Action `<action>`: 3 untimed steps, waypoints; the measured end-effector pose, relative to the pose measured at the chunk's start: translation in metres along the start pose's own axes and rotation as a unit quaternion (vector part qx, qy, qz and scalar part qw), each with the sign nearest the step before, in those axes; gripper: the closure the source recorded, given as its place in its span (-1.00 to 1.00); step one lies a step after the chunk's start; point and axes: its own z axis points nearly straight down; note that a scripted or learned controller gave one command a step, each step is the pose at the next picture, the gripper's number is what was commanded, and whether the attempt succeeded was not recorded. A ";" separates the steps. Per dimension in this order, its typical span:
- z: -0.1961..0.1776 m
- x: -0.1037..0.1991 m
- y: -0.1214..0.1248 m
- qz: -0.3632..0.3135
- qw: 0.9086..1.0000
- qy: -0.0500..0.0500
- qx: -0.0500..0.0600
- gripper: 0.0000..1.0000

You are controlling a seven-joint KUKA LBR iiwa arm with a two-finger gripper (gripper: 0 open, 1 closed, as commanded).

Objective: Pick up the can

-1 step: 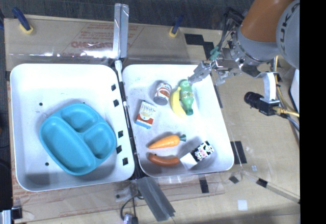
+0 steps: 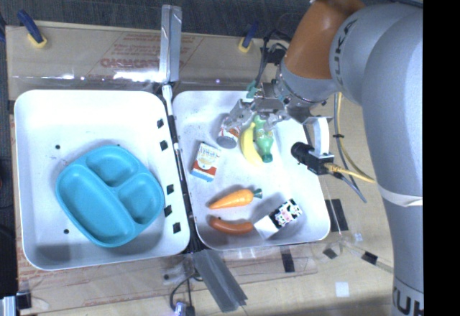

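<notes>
The can (image 2: 228, 134) is silver with a red end and lies on its side in the upper middle of the right bin (image 2: 305, 232). My gripper (image 2: 256, 116) hangs over the bin's far part, just right of the can and above the tops of a banana (image 2: 249, 149) and a green bottle (image 2: 264, 146). Its fingers stand open, the left one (image 2: 239, 119) close to the can's upper side. Nothing is held between them.
A small carton (image 2: 206, 161) lies left of the banana. A carrot (image 2: 233, 198), a sausage (image 2: 231, 225) and a cow-patterned box (image 2: 281, 217) sit near the bin's front. The left bin (image 2: 36, 121) holds a blue divided plate (image 2: 109, 194). The arm's grey body fills the right side.
</notes>
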 end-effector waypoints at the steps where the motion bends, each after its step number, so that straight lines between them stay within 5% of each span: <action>1: 0.098 0.001 0.029 0.102 0.995 0.001 0.001 -1.00; 2: 0.088 0.002 0.029 0.099 0.995 0.002 0.002 1.00; 3: 0.011 0.088 0.051 0.176 0.984 0.001 0.000 1.00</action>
